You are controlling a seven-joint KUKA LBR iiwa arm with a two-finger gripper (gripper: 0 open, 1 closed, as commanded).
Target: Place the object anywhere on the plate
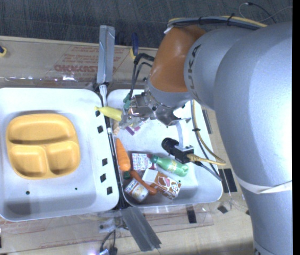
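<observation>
Nearest the camera, at the bottom of the view, the front rim of the right bin [208, 198] sits on the worktop [43, 57], and a small heap of objects lies against that rim: a brown can [137, 189] on its side, a red-and-white carton [165, 184] with a brown picture on it, and a flat printed packet [139, 160] just behind them. A green bottle [172, 166] lies on its side across the packet's right edge, its white cap end pointing left. A carrot [123, 157] lies along the bin's left wall, its thin end towards the near rim, touching the packet and the can.

To the left, the left bin [1, 195] holds a yellow sectioned plate [43, 144], which has one long compartment at the back and two smaller ones in front. Nothing from the heap touches it; the wall between the bins separates it from every object.

Farther back in the right bin, the gripper [134, 117] hangs low over the bin's rear left corner, below the arm's orange band [173, 62]. A small purple-and-white object [134, 126] lies directly under the fingers, touching or nearly touching them; whether they are apart or clamped on it cannot be told, as the wrist hides the tips. A banana [110, 112] lies just left of the gripper, across the dividing wall, its tip over the left bin's rim. A black cable fitting [175, 149] hangs off the arm between the gripper and the bottle.
</observation>
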